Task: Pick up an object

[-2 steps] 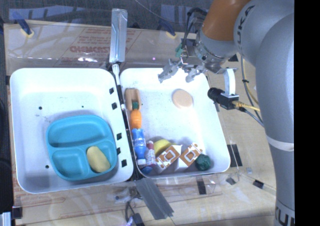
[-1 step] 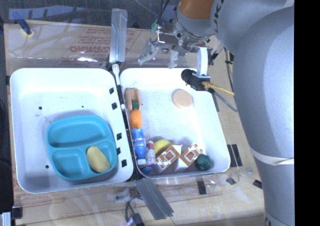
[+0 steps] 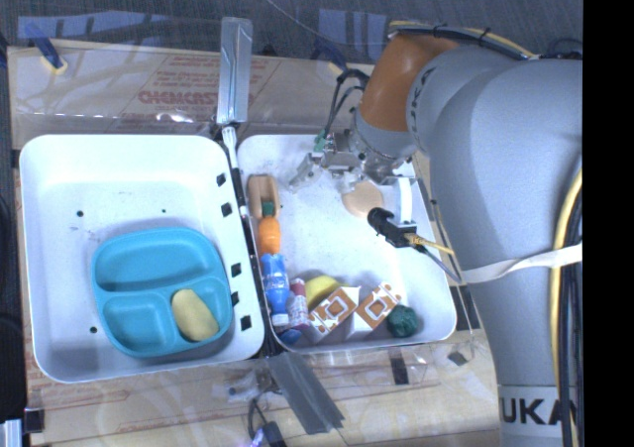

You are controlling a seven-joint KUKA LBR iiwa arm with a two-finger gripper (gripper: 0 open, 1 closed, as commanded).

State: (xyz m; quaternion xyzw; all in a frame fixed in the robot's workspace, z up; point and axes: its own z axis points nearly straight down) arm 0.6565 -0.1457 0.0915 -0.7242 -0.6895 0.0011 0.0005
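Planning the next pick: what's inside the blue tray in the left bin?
The blue tray holds one yellow, potato-like object in its lower right compartment. The other compartments look bare. Whatever lies beneath the tray is covered.

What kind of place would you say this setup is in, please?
Most likely a robotics lab's grasping station. A grey arm reaches over two white bins: the right bin holds toy food and patterned blocks, the left bin a blue divided tray, with cables and taped plastic sheeting around.
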